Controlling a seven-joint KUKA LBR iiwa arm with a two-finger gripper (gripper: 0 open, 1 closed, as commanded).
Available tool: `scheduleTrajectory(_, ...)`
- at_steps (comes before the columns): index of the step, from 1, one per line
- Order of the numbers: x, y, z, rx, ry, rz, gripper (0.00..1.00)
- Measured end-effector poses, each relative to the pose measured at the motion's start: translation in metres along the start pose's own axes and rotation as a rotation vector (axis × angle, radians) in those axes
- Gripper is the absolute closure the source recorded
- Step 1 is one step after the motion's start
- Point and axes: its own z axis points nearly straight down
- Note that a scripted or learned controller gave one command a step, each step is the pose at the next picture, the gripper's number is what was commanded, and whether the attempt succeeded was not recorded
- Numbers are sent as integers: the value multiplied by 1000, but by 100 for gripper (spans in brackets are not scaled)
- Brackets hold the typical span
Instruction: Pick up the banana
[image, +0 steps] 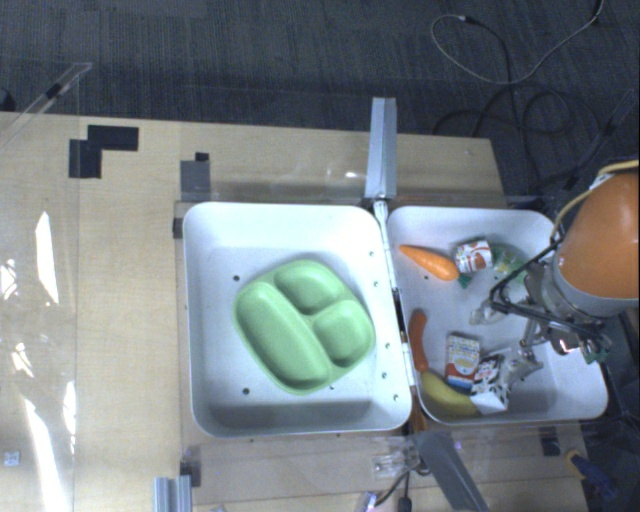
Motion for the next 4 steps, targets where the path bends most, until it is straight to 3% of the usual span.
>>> scheduleTrajectory(1, -6, -50, 43, 1, -2, -182, 0)
scheduleTrajectory(2, -109, -69, 13, 1, -6, -250, 0)
scheduleTrajectory(3, -56, -92, -113, 7, -10, -622, 0)
scheduleTrajectory(4, -8, -74, -15, -1, -1, -727, 0)
